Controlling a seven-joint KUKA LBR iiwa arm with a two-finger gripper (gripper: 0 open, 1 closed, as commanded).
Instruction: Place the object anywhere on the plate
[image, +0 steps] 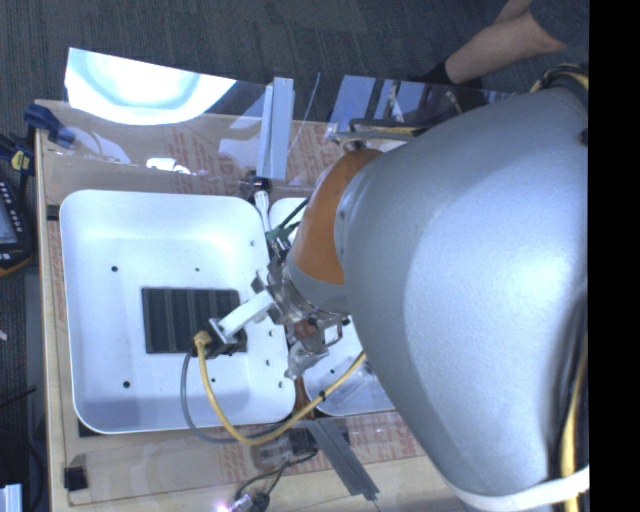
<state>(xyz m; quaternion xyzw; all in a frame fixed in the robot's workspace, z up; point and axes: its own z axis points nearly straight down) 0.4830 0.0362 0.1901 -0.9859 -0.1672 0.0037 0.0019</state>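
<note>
Starting from the left, a white bin (100, 300) sits on the bench, and on its floor lies a dark ribbed rectangle (190, 318) with its long side running left to right. Just right of this rectangle a yellow cable (215, 400) loops down over the bin's lower rim and turns back toward the arm. A white bar (240, 320) slants from the cable's upper end up to the wrist. The gripper (297, 342) hangs over the right part of this bin, close to its right wall, among metal brackets and wires; I cannot tell if it is open or closed, or if it has hold of anything. Above it is the orange band (325, 230), and the big grey arm (470, 290) covers most of the right bin (288, 213). Where the object lies relative to the gripper, and which way it points, I cannot tell; the plate also cannot be made out.
</note>
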